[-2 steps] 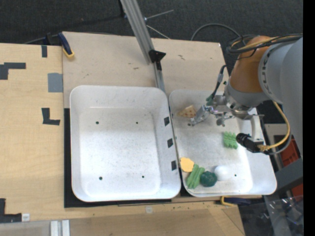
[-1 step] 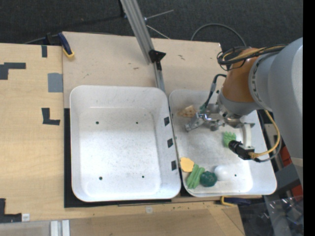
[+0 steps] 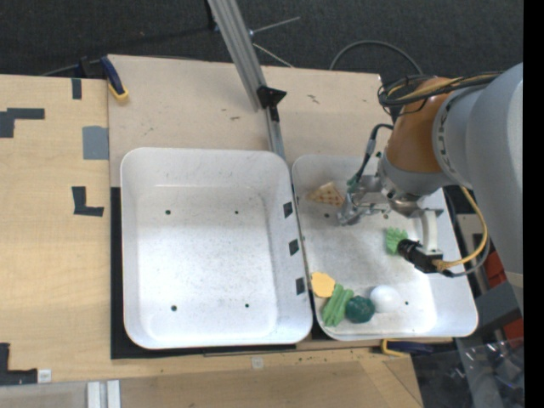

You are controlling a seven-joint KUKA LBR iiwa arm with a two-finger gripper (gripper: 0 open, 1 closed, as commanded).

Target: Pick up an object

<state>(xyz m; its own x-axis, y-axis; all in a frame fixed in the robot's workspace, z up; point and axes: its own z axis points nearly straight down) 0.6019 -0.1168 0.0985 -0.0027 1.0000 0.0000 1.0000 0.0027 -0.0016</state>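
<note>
My gripper (image 3: 352, 211) reaches down into the right bin (image 3: 450, 313), near its upper middle. Just to its left lies a tan, waffle-patterned wedge (image 3: 325, 196). A bright green piece (image 3: 393, 240) lies to the lower right of the gripper, beside the wrist. At the bin's front sit a yellow piece (image 3: 321, 284), a light green ridged piece (image 3: 337, 305), a dark green ball (image 3: 359, 309) and a white ball (image 3: 384, 297). Nothing shows between the gripper's tips.
The left bin (image 3: 136, 228) stands beside the right one, their rims touching at the middle. A slanted metal pole (image 3: 246, 49) crosses the bench top and ends at the bins' shared rim. The grey arm with its orange band (image 3: 416, 138) fills the upper right.
</note>
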